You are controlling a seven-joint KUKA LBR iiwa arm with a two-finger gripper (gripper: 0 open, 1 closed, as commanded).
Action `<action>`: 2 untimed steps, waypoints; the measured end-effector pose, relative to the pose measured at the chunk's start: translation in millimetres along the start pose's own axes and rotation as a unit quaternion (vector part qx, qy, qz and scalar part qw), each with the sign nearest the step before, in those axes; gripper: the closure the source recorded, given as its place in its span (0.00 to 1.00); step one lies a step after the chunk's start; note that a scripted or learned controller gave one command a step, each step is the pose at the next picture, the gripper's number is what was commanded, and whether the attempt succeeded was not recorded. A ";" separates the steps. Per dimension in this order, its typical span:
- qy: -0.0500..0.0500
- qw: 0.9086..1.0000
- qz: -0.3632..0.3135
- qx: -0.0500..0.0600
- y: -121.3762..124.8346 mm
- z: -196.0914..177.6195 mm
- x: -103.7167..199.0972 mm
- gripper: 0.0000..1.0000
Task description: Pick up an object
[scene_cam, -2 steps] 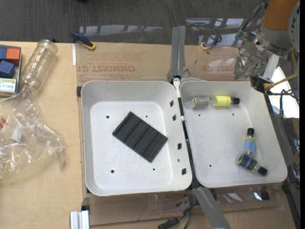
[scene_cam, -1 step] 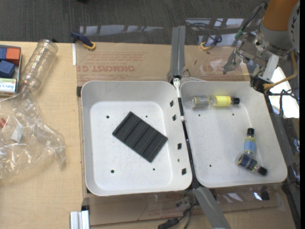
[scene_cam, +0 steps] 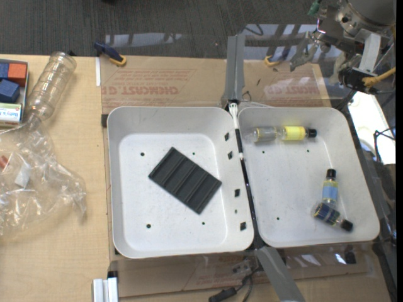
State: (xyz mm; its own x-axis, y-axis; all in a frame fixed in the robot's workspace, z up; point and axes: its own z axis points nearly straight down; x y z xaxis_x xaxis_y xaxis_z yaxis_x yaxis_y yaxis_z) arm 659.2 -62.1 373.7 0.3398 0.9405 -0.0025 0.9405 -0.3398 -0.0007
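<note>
Going left to right, we see a dark ribbed panel [scene_cam: 185,180] lying flat in the left bin [scene_cam: 119,168], then in the right bin [scene_cam: 352,168] a yellow-capped bottle [scene_cam: 283,133] near the back wall and a small blue bottle [scene_cam: 329,195] just beside another dark-capped one [scene_cam: 333,218] toward the front. Our pincer [scene_cam: 308,48] hangs high beyond the right bin's back edge, gripping nothing; whether it is apart or together we cannot tell. We judge the yellow-capped bottle easiest: descend centred, straddling its narrow width.

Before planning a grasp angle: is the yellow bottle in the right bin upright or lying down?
Lying down. The yellow bottle rests lengthwise on the floor of the right bin, its dark cap pointing right.
</note>
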 end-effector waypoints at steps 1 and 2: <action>0.000 0.999 0.039 0.002 -95.8 163.7 -117.5 0.00; 0.001 0.995 0.101 0.002 -108.8 280.1 -182.0 0.00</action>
State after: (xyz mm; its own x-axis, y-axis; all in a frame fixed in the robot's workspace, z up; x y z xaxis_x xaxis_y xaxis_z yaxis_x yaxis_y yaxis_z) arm 494.6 -196.9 94.1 0.5214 0.8533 -0.0009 0.8533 -0.5214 -0.0047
